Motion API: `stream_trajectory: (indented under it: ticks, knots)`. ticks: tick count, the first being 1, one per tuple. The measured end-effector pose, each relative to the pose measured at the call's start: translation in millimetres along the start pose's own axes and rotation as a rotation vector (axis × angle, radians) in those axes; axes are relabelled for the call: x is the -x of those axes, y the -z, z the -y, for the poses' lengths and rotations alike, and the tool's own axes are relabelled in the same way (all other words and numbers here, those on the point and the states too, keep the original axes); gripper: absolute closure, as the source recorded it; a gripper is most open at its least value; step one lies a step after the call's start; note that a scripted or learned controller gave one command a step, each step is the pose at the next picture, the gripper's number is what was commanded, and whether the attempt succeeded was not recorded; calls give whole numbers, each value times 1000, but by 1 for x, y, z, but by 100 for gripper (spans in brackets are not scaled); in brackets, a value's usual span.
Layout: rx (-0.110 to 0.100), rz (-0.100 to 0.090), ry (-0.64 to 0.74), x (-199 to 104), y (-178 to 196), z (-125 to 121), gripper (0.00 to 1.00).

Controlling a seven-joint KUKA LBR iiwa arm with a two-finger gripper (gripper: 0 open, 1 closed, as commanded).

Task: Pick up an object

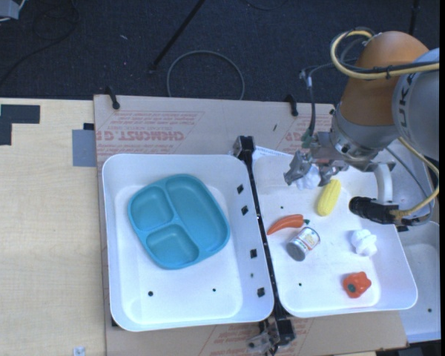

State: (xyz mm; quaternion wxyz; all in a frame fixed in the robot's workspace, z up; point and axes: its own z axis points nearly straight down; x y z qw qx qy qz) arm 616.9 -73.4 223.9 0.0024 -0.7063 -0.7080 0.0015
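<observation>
Yellow plastic corn cob [328,197] in right white bin [400,288], long axis near-vertical, slightly tilted. Hand [309,172] just upper-left, finger state unreadable. Orange carrot [285,223], small tin can [302,243], white garlic toy [363,242] nearby.

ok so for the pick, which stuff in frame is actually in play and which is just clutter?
In play (right bin, near the gripper):
- yellow corn
- orange carrot
- small can
- white piece
- red-orange pepper

Lying about:
- blue divided plate in the left bin
- cables on the floor behind the bench
</observation>
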Motion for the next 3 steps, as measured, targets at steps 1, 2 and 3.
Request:
stream_trajectory:
  ticks: [1,2,3]
  knots:
    - [1,-1,1,-45,9,15,100]
    - [0,0,1,-94,17,31,100]
    - [-1,1,1,-150,10,55,100]
